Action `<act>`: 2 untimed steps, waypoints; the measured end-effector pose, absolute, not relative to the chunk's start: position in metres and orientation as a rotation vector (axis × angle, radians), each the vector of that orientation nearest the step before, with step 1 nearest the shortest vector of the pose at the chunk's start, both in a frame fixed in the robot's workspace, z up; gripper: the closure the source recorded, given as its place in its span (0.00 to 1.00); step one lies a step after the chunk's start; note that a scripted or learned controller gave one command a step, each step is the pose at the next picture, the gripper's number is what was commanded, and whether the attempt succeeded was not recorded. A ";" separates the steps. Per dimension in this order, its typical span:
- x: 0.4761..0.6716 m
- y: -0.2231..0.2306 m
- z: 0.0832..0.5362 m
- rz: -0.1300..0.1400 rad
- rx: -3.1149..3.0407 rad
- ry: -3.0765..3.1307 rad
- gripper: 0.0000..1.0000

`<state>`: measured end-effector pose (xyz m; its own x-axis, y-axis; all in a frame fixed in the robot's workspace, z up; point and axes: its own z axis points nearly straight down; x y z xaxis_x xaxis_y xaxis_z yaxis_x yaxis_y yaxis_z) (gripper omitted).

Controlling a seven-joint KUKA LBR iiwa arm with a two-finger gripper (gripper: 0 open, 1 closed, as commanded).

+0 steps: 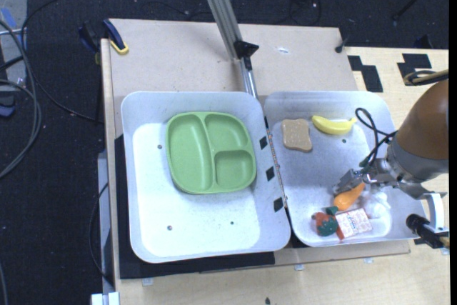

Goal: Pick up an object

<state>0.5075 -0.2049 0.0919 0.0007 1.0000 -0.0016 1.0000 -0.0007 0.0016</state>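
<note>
Gripper (355,183) sits low in the shallow white right-hand bin (314,175) — we see a small orange carrot-shaped toy (348,198) just beneath it; grip state we cannot tell.

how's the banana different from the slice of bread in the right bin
The banana is yellow, the slice of bread tan brown. The banana is a slim curved shape; the bread is a broad, flat, roughly square slab. The banana lies further right than the bread, which sits near the bin's left wall. Both lie loose in the far part of the right bin, side by side, away from the end effector.
</note>
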 end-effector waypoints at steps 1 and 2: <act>0.510 -0.206 0.105 0.005 2.216 2.212 1.00; 0.504 -0.205 0.150 0.002 2.217 2.220 1.00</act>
